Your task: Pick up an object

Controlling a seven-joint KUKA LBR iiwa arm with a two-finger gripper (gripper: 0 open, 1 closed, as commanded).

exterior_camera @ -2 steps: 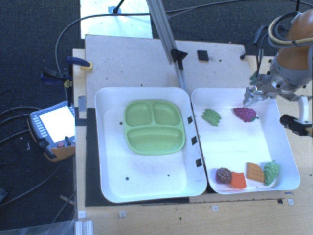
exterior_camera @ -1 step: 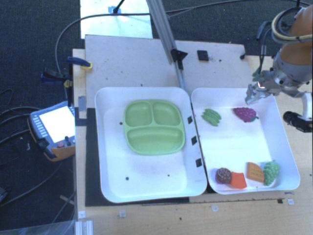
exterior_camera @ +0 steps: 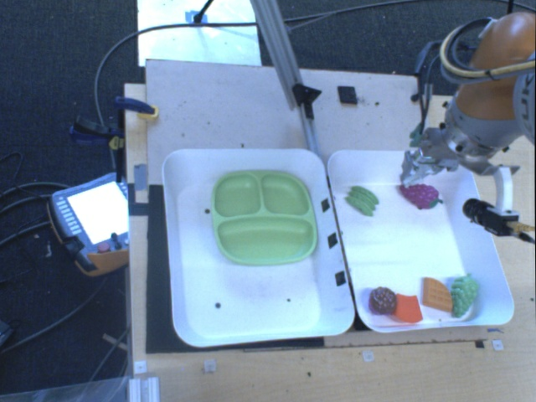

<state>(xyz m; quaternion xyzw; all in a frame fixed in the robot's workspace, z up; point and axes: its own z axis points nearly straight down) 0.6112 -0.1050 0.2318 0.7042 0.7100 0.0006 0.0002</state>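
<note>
From my remote station I judge the approach step in hand: the gripper [exterior_camera: 412,172] hangs just beside the purple grapes [exterior_camera: 421,195] in the right bin [exterior_camera: 494,312], next needing a descent over them, though I cannot tell its fingers' state.

A pale green divided plastic plate [exterior_camera: 265,218] lies in a white bin [exterior_camera: 188,308]; purple toy grapes [exterior_camera: 420,195] and green pea pod [exterior_camera: 363,199] sit nearby.
</note>
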